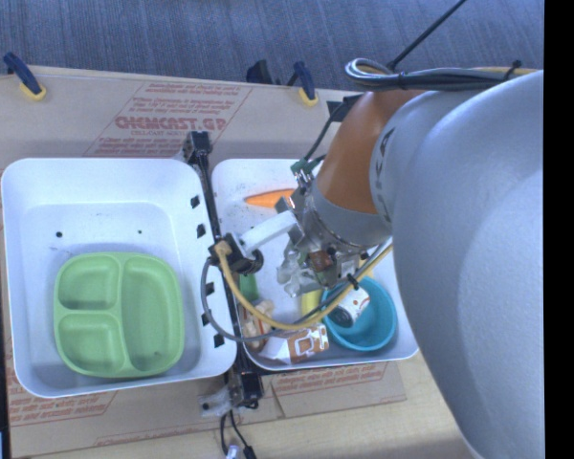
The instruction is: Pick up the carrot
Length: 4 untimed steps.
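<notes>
Hovering low over the middle of the right bin (268,175), my gripper (304,268) is sitting among clutter, and I cannot tell from this view how it is set or whether anything is in it. I am seeing the carrot (270,199) lying apart from it, near the bin's far edge, partly tucked under the orange band of the arm (440,218). I am judging this to be the approach step: nothing orange is sitting at the gripper, so the pick is not yet made. My next move is calling for a shift toward the far edge of that bin, lining up over the carrot's length before descending, while keeping clear of the bin wall. Counting what I am working with: two white bins on the counter (153,113), one carrot, one blue bowl (375,325) at the right bin's near right corner, and one green divided plate (120,314) in the left bin (38,185). Several smaller items near the bowl are too jumbled for me to count.
</notes>
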Tool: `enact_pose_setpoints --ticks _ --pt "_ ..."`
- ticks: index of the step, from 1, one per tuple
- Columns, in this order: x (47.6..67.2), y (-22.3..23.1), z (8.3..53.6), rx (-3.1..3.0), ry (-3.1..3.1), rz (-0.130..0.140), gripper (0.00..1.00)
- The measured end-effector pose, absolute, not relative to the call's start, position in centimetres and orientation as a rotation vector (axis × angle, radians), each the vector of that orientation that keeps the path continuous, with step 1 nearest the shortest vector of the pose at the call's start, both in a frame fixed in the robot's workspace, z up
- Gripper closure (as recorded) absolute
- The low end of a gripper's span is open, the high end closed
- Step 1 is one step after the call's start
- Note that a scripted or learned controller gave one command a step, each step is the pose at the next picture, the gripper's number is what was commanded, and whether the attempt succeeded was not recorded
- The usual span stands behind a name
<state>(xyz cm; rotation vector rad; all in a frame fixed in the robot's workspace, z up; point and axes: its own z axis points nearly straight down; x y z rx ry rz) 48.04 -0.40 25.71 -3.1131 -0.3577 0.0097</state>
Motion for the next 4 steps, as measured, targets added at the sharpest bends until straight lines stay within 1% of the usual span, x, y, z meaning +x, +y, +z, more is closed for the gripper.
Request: enact_pose_setpoints --ticks 1,2,3,4 --pt "58.4 1.9 33.8 -3.121 -0.337 0.004 1.00" --pt "53.0 -6.1 28.5 -3.118 -0.349 0.021 1.00" --pt "56.8 -1.8 35.5 -3.082 -0.572 0.007 1.00" --pt "51.3 3.7 30.3 -3.113 -0.400 0.021 1.00"
